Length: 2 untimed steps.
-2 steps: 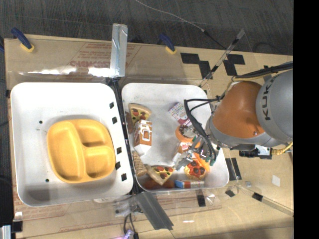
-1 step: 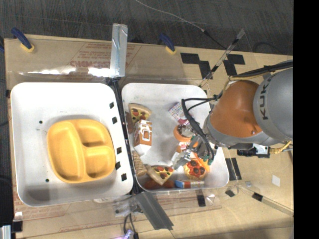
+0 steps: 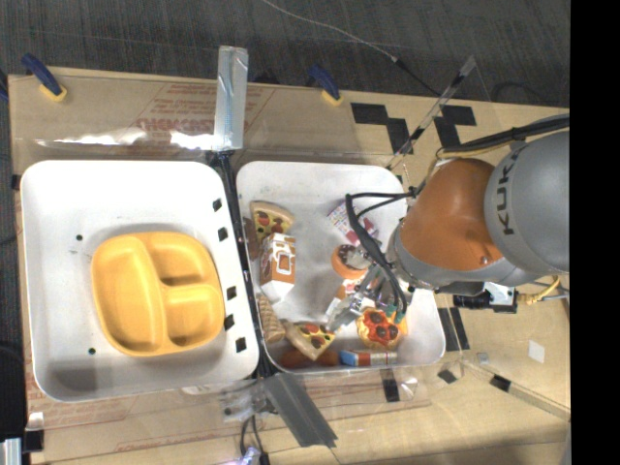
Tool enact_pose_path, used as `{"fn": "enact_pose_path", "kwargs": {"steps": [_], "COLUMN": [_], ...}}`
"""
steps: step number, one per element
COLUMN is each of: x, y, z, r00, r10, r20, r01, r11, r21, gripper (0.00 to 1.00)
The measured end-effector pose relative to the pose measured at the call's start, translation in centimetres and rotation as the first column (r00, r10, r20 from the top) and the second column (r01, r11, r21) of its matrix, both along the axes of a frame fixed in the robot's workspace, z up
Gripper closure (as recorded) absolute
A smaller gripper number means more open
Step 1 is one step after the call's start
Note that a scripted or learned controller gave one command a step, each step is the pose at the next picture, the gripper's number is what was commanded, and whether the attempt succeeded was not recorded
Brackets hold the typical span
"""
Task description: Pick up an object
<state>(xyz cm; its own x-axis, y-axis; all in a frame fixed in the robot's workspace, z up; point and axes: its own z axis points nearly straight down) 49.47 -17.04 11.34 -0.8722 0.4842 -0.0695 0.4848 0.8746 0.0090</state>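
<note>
While the grey arm (image 3: pixel 528 201) reaches in from the right over the right bin (image 3: pixel 310 177), its jaws (image 3: pixel 356 303) hang low among the toy food near that bin's front edge, and I cannot tell whether they are parted or closed. Just beside them lie a pizza slice (image 3: pixel 312 337) and a round red-and-yellow toy (image 3: pixel 380 329), with another pizza slice (image 3: pixel 269 223) and a small carton (image 3: pixel 280 264) farther back. A yellow divided tray (image 3: pixel 155 291) sits in the left bin (image 3: pixel 58 201).

A divided tray (image 3: pixel 155 291) lies in the left bin (image 3: pixel 48 192). The right bin (image 3: pixel 310 177) holds several small items, with 2 pizza slices (image 3: pixel 271 222) among them.
</note>
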Motion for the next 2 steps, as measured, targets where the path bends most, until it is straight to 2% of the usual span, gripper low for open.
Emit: {"fn": "enact_pose_path", "kwargs": {"steps": [1, 2], "x": [3.8, -1.1], "y": [-0.2, 5.0], "z": [-1.9, -1.7], "r00": [0.993, 0.999], "r10": [0.106, 0.018], "r20": [-0.059, -0.042], "r01": [-0.105, -0.017], "r11": [0.994, 1.0], "r21": [0.024, 0.02], "gripper": [0.0, 0.0]}}
